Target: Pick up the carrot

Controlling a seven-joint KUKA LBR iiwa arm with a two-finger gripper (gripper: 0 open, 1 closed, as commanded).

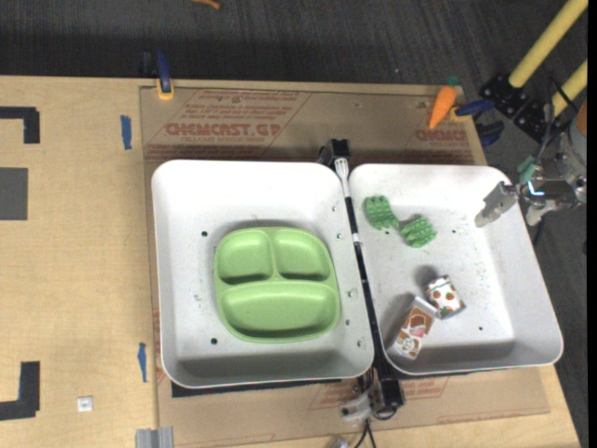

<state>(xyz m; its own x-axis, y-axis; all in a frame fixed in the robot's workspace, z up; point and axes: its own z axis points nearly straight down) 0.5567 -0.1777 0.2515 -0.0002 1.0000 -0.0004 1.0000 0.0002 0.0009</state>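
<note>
The carrot [443,106] is small and orange with a green top. It lies on the brown board just behind the right bin's [532,343] far rim, outside the bin. My gripper [513,210] hangs over the right bin's right edge, below and to the right of the carrot and well apart from it. It is open, with one grey finger [492,205] pointing left over the bin floor, and nothing is between the fingers.
Two green toy pieces [378,212] [419,231] and two small printed boxes [446,297] [413,329] lie in the right bin. A green divided plate [275,281] sits in the left bin [187,250]. Blue clamps [476,108] and a yellow pole [550,31] stand near the carrot.
</note>
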